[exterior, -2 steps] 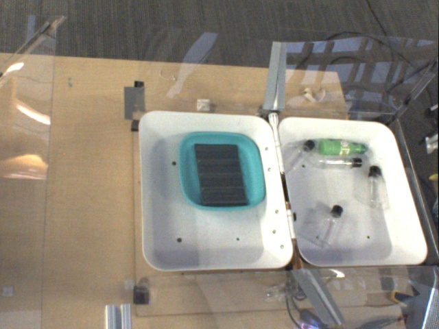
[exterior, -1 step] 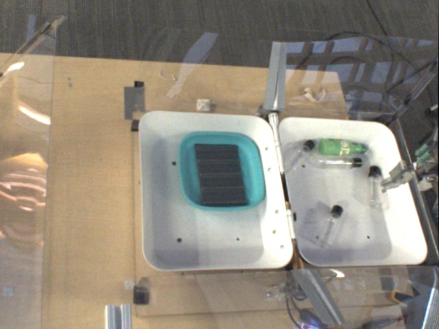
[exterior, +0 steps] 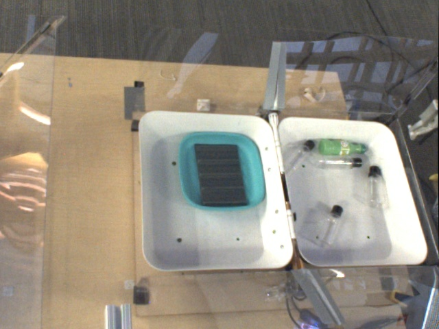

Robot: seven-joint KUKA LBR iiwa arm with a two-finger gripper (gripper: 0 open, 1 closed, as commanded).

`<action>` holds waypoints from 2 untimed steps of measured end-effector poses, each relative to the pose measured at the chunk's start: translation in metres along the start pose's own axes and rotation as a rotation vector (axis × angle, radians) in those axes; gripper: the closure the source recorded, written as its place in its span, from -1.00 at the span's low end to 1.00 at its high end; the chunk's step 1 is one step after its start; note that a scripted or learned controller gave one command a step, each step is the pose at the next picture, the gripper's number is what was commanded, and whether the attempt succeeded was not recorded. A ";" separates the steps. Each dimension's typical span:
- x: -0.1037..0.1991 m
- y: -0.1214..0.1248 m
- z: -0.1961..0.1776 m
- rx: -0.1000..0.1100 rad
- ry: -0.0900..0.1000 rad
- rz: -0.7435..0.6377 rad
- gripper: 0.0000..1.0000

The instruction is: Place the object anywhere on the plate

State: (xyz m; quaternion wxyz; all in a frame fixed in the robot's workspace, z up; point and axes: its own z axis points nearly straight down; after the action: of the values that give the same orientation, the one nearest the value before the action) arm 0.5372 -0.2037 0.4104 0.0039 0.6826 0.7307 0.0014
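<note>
A teal plate point(exterior: 255, 177) lies in the upper middle of the left bin point(exterior: 164, 238), with a dark ribbed rectangular pad point(exterior: 220, 175) resting on it. In the right bin point(exterior: 405, 245) lie several clear plastic bottles with black caps: one with a green label point(exterior: 341, 147) near the far wall, one point(exterior: 376, 186) by the right side, one point(exterior: 329, 223) in the lower middle, and a faint one point(exterior: 300, 153) at the upper left corner.
A grey metal post point(exterior: 276, 77) stands behind the seam between the bins. A small pale block point(exterior: 203, 105) sits on the wooden bench behind the left bin. Cables and a dark frame point(exterior: 384, 67) crowd the upper right. A clear panel point(exterior: 20, 184) covers the left.
</note>
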 end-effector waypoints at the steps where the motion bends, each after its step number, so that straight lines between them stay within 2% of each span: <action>1: 0.002 -0.048 -0.026 0.000 0.000 0.151 -1.00; 2: 0.005 -0.048 -0.026 0.002 0.000 0.140 -1.00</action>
State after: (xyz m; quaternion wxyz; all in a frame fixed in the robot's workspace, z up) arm 0.4887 -0.2015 0.4357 0.0032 0.7322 0.6811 0.0009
